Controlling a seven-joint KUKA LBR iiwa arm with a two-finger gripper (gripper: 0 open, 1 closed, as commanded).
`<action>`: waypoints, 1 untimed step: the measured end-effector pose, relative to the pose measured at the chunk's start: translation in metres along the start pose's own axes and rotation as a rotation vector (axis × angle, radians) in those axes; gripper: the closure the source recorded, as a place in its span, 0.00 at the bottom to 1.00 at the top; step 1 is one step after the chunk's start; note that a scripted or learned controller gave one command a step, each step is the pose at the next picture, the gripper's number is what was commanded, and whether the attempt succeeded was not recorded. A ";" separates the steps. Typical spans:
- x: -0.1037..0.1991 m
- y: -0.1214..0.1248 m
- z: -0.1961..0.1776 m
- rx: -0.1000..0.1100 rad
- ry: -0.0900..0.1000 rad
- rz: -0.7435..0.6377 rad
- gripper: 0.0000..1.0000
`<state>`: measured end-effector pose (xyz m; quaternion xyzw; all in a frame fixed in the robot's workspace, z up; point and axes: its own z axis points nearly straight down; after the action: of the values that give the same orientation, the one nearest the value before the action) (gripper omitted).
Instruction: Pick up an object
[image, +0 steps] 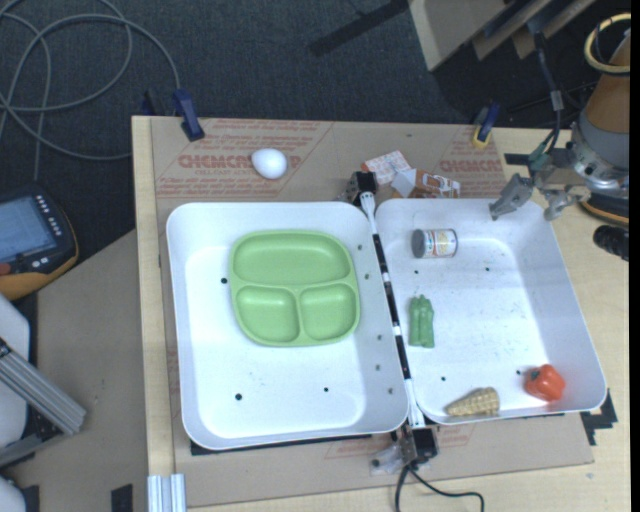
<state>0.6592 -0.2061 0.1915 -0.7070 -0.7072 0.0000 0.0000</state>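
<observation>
Hand (531, 196) is hovering over rt bin's (560, 300) top-right edge, fingers spread, gripping nothing. Can (435, 243) is lying just below-left of it

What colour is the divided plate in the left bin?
Light green, plain, with no pattern. The divided plate shows clearly in the camera view, lying in the left bin.

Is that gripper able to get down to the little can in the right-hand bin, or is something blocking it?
Probably yes. The gripper hovers over the right bin's far corner, and the can lies on its side nearby with bare floor around it, nothing on top.
</observation>
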 end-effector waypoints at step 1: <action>0.089 0.008 0.018 0.002 0.002 -0.002 0.00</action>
<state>0.6667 -0.1175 0.1730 -0.7064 -0.7078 0.0000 0.0013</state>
